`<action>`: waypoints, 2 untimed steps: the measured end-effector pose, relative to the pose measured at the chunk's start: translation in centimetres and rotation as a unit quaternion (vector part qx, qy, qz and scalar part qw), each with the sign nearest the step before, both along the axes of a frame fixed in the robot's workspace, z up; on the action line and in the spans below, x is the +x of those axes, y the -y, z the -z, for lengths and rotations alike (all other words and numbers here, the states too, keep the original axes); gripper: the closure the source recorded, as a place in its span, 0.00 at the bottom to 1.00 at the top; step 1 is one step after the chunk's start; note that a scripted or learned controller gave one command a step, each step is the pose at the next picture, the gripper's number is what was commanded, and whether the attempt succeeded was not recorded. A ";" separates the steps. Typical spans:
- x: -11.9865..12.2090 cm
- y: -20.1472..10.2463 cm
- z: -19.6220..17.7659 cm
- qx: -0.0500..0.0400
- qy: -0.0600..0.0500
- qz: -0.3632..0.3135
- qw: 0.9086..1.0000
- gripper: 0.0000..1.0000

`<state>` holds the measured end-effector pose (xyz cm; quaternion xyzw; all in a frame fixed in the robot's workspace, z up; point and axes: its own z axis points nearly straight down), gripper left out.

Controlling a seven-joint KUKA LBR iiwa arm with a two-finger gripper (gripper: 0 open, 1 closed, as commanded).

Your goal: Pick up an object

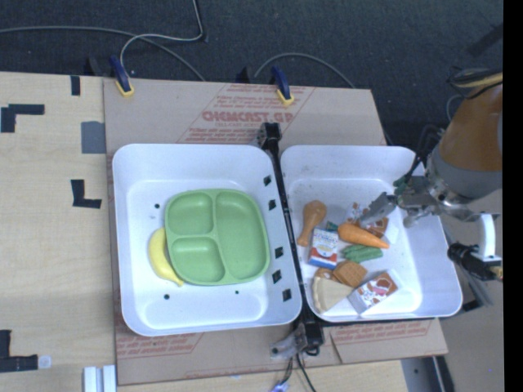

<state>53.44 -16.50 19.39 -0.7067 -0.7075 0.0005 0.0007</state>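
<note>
Nearest you, along the near wall of the right bin (425, 300), the toy food is packed tight: a pale wedge like a bread slice (325, 294) sits at the near left corner, a small printed packet (374, 291) lies just beside it, and a round brown cookie (351, 273) rests between them. A step further in you have a flat green piece (362, 254), a blue-and-white carton (324, 247), an orange carrot (362, 235) lying tapered toward the right wall, and a tan, bottle-like shape (311, 220) near the dividing wall. The bin's right half and far strip are bare white plastic, so that is where you have room to move.

The gripper (381, 208) hangs over the middle of this bin, just above the carrot's far side. Its dark fingers look spread slightly, with nothing between them.

In the left bin (135, 170), a smooth green divided plate (217, 237) fills the centre, and a yellow banana (161, 257) curves against its left rim. Bare floor runs all around the plate.

Both bins sit on a brown cardboard sheet (237, 113) held at its far edge by two clamps (122, 78), over a pale wooden bench (41, 243). Beyond that, cables (163, 37) trail over dark carpet (343, 23).
</note>
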 end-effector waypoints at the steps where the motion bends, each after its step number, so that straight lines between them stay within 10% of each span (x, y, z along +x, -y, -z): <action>1: -0.9 -5.3 9.4 -0.001 0.009 -0.001 1.000 0.00; 2: 4.9 -6.1 10.5 0.000 0.004 0.000 1.000 0.00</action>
